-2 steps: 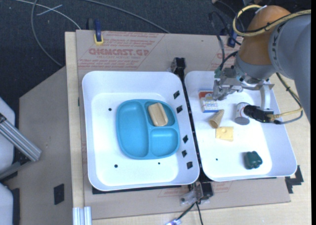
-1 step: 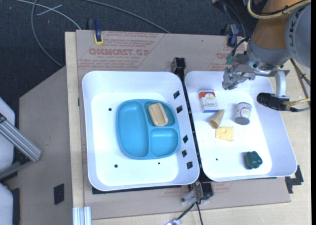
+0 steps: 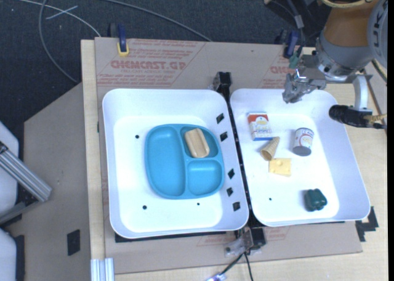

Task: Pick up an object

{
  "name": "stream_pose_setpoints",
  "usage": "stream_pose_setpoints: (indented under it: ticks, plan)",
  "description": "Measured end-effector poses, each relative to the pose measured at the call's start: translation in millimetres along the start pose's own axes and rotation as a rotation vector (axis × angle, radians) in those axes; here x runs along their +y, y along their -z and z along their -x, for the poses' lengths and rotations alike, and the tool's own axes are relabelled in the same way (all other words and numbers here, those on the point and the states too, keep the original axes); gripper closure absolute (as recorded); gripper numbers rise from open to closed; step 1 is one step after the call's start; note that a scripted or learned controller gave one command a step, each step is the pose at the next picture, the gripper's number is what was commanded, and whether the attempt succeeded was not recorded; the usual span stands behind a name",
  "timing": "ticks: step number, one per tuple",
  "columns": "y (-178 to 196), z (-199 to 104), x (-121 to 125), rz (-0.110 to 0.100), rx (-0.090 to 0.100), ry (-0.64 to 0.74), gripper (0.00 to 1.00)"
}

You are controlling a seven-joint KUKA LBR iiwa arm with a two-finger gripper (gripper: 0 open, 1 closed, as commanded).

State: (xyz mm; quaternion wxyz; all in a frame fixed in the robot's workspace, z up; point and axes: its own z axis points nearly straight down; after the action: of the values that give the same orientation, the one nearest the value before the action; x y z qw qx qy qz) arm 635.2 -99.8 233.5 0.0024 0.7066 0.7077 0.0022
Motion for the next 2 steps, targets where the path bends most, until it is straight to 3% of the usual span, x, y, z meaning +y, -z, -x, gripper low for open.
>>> stream_pose_setpoints:
  ticks: [1,2]
  plan:
    - [55,0,2,0.001,-0.001,0.0,1.0]
    - [37,-41,-18,-0.01,0.002,0.001,1.0]
